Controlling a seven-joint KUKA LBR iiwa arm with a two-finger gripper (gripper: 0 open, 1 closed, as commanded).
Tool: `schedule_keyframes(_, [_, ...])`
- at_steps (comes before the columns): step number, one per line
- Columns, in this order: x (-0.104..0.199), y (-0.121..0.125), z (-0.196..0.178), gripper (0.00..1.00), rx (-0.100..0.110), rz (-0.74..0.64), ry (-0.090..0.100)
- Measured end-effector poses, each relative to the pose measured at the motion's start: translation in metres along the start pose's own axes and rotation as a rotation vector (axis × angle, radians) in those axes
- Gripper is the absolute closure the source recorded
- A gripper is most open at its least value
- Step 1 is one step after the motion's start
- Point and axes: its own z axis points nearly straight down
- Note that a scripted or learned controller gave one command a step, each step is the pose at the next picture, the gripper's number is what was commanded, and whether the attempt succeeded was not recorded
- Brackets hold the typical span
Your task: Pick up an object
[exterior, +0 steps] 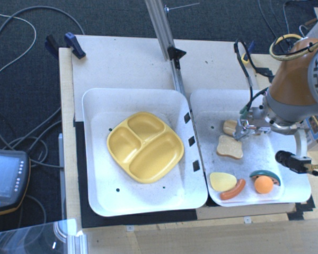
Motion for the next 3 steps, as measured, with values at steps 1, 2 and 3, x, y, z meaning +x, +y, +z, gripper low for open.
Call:
schedule_keyframes(1, [0.001, 0.012, -0.056, 1.00, 0.000, 0.000, 0.000])
schedule_keyframes(2, [-0.003, 0.007, -0.117, 1.00, -0.001, 0.000, -0.001])
schedule_keyframes(3, [0.050, 0.026, -0.098, 1.00, 0.009, -0.004, 0.004])
